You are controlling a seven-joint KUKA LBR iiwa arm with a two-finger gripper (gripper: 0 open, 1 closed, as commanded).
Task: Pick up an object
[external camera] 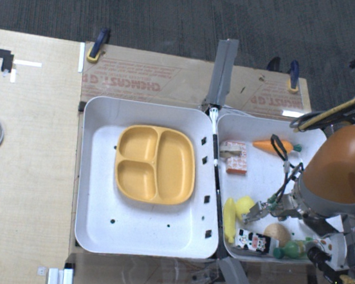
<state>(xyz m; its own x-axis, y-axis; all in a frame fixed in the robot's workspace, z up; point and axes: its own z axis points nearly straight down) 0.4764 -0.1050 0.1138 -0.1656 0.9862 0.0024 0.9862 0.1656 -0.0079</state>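
Yellow divided plate (155, 165) sits in your left bin (89, 224); your gripper (260, 212) hovers over the right bin (257, 130) beside a banana (229, 218), finger state unclear.

Yellow divided plate (156, 165) – left bin (89, 224), blue clamps (99, 43), perhaps

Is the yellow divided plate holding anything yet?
Empty. The yellow divided plate lies flat in the left bin, and all three compartments show bare yellow.
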